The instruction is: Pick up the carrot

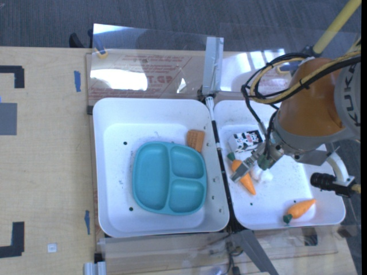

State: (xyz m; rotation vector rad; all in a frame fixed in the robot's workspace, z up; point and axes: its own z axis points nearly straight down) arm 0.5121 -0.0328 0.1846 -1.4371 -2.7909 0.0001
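Lowered into the right bin (321, 211), the gripper (245, 169) is seen just beside the bin's left wall, and its tip lies against a carrot (245, 180). Whether that carrot is gripped or merely touched cannot be told, since the fingertips are too small and too crowded to be read.

After the gripper, the arm (312, 105) is noted as the largest thing: a grey body with an orange band, wrapped with black and yellow cables, reaching in from the right over the right bin.

Two white bins are set side by side on a pale wooden bench (43, 153). In the left bin (109, 153) a teal divided plate (170, 177) is laid, with three compartments. A small tan block (195, 139) is found just beyond the plate's far right corner, near the bin's right wall.

In the right bin, a black-and-white packet (246, 139) is seen just above the gripper. A small white piece (266, 176) is placed just right of the carrot at the gripper. A second carrot (300, 209), orange with a green top, is lying well apart, near the bin's front right corner.
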